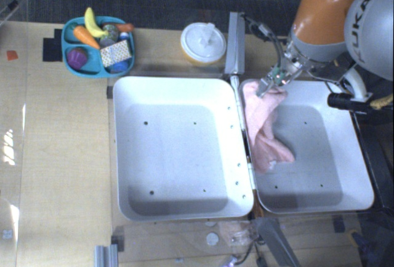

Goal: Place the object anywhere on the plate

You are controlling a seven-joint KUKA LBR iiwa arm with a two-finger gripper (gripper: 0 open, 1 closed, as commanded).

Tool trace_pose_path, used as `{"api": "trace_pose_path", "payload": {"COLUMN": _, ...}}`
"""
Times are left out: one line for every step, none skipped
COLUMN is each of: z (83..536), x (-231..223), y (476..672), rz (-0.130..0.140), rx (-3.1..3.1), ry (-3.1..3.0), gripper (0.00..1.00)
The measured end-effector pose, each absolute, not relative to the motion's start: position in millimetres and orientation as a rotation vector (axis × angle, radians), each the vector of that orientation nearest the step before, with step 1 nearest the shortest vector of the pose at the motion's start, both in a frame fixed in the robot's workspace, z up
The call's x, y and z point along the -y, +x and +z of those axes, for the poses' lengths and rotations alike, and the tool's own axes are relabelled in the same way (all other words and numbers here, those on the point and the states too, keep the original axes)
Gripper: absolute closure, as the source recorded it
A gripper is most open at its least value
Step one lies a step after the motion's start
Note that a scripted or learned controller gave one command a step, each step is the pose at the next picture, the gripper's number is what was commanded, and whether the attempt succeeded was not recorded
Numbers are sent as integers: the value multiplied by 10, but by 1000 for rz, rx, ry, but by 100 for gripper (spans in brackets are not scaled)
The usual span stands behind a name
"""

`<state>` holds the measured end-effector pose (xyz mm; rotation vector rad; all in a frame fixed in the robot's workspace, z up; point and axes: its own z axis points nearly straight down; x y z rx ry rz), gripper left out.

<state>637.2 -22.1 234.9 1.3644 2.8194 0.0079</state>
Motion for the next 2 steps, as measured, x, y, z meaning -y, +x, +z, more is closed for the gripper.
{"api": "trace_pose_path", "payload": {"z": 2305, "x": -251, "y": 6395, "rz": 7, "rx": -3033, "ry": 775, "gripper": 100}}
{"api": "trace_pose_path", "payload": {"z": 2409, "x": -763, "y": 6325, "rz": 7, "rx": -3124, "ry": 158, "gripper": 100}}
